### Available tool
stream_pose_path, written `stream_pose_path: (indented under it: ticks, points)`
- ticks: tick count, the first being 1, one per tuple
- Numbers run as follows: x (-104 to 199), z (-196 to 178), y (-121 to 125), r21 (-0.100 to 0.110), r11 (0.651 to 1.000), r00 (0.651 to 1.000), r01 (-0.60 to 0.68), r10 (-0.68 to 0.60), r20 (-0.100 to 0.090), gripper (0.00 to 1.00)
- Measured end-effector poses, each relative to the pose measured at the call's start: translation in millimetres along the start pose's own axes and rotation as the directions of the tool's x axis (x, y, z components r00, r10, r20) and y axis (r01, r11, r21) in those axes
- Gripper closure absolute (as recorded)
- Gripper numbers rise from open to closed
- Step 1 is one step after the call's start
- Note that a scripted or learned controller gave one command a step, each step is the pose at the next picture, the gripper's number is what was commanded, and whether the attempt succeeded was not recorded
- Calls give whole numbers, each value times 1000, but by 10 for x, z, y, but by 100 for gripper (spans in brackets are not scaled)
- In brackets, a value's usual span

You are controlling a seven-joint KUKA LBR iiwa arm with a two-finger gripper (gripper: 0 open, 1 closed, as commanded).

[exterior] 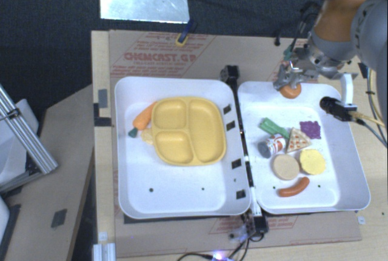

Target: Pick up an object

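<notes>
Right bin: holds the toy food cluster.
Arm: enters from the right, over the bin's far edge.
Gripper: directly above, seemingly touching, the small orange piece at the far left corner; whether it grips cannot be told.

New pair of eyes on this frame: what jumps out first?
The big yellow divided plate filling the left bin, with a toy carrot tucked against its left edge. Next, the cluster of toy food in the right bin: pizza slice, purple grapes, sausage. The claw sits at that bin's far edge over an orange piece.
</notes>
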State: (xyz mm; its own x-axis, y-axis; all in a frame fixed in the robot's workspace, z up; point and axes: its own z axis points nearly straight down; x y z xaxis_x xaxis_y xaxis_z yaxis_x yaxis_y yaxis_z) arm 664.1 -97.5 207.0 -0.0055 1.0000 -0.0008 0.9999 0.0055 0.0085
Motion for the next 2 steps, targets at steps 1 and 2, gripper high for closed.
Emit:
stream_pose_path:
  ticks: [1,2]
  points:
    - [1,-190,12,5,1000,1000,0,0,-1,100]
    - [204,-241,-553,10,1000,1000,-4,4,-2,100]
